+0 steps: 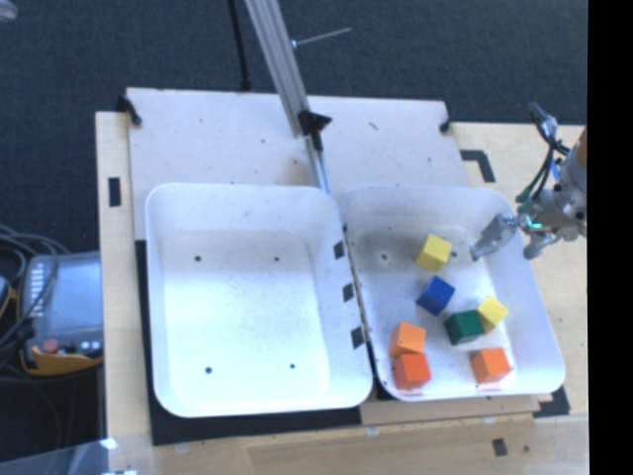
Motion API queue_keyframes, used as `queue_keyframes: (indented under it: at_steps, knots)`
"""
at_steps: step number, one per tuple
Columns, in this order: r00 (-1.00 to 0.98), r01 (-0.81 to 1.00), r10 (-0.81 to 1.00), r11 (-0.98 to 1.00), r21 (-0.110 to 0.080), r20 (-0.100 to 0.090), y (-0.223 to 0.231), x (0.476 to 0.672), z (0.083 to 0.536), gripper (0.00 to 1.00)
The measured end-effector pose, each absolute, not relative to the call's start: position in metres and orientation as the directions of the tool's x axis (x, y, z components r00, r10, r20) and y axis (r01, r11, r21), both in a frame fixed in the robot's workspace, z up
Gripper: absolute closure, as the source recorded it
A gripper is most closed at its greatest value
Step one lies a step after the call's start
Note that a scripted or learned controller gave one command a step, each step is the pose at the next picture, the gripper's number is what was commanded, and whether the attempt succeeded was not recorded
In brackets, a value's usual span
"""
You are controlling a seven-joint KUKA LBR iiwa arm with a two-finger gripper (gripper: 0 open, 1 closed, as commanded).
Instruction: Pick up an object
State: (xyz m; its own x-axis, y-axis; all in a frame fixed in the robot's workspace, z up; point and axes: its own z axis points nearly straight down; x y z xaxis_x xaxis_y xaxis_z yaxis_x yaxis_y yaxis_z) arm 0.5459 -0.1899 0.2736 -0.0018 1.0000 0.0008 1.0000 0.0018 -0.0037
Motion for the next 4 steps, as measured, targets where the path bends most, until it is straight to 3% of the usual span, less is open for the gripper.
queue_keyframes:
  at_steps: [1, 3, 4]
  knots:
    - [-0.001, 1.0, 1.0, 0.001, 0.001, 0.0, -0.19, 0.547, 0.276, 0.0]
    - [0.002, 1.0, 1.0, -0.002, -0.003, -0.001, -0.198, 0.545, 0.186, 0.0]
    - [0.001, 1.0, 1.0, -0.001, 0.007, -0.003, -0.209, 0.542, 0.135, 0.0]
